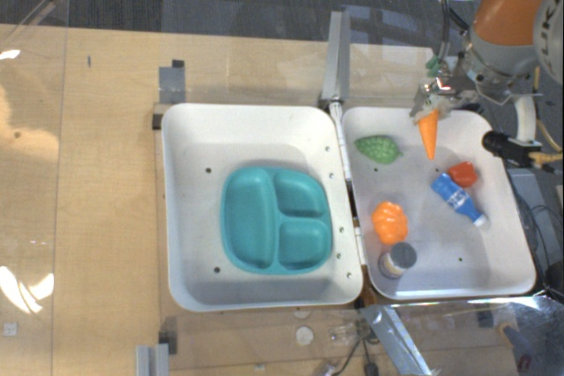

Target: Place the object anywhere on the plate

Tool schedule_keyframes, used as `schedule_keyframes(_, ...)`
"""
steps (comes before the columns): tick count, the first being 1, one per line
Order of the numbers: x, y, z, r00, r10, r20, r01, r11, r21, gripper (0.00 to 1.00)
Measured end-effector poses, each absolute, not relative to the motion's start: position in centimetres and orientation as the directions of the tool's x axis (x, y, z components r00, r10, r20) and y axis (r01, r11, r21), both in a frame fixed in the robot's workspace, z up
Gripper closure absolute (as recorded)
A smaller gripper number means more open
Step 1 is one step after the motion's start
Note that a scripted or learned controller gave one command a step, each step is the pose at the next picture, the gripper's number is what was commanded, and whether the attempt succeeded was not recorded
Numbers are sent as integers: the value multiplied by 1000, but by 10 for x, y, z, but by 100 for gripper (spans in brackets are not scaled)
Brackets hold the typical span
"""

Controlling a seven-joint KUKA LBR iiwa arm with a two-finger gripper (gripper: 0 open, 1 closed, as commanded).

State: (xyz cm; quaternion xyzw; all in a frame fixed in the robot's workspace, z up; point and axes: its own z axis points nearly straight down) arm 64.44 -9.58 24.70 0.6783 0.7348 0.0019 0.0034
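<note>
A teal plate (264, 220) with three compartments lies in the left white bin (194, 189). My gripper (428, 105) hangs over the far edge of the right bin (511, 269). An orange carrot (428, 136) sits with its wide top end between the fingers and its tip pointing down. The carrot is far to the right of the plate, across the divider between the bins.
In the right bin lie a green leafy piece (379, 148), a round orange fruit (389, 222), a blue bottle (458, 196) beside a red piece (463, 173), and a grey can (400, 259). A metal post (333, 57) stands behind the bins.
</note>
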Motion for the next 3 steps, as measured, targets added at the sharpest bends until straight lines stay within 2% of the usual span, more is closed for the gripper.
schedule_keyframes(1, 609, -27, 195, 132, 991, 1, 991, -132, 3, 100)
schedule_keyframes(2, 514, 47, 201, 178, 984, 3, 984, -178, 5, 100)
schedule_keyframes(3, 514, 46, 201, 180, 984, 3, 984, -180, 5, 0)
